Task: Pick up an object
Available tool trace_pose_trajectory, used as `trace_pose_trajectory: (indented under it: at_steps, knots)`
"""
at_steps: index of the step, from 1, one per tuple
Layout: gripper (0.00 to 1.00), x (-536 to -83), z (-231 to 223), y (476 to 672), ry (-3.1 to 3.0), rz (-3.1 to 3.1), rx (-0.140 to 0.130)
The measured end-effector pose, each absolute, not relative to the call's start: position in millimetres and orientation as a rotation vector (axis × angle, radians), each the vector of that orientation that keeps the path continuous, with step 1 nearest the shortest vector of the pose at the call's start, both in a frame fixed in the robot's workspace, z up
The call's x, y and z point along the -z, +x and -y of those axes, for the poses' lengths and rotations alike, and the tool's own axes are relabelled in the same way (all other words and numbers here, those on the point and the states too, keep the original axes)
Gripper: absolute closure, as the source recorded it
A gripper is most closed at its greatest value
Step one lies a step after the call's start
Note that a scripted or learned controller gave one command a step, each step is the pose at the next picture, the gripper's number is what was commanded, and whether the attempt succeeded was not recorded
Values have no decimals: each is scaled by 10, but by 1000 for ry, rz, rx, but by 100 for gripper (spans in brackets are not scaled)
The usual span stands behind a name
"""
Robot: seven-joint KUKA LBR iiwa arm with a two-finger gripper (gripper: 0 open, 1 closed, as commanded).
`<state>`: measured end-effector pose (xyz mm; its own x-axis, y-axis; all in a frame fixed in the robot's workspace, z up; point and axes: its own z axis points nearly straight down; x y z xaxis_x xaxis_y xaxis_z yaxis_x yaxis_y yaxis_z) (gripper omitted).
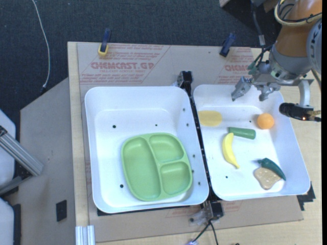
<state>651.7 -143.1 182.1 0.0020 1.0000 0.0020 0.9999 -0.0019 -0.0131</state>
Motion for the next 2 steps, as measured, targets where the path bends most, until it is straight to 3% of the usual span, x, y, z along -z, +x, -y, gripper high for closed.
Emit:
trace_pose_trajectory:
  at_steps: [1, 2]
  knots:
    - [0, -1884, 1429, 6545, -2220, 2221, -1]
    - [0, -1290, 1395, 6511, -2219, 2220, -2]
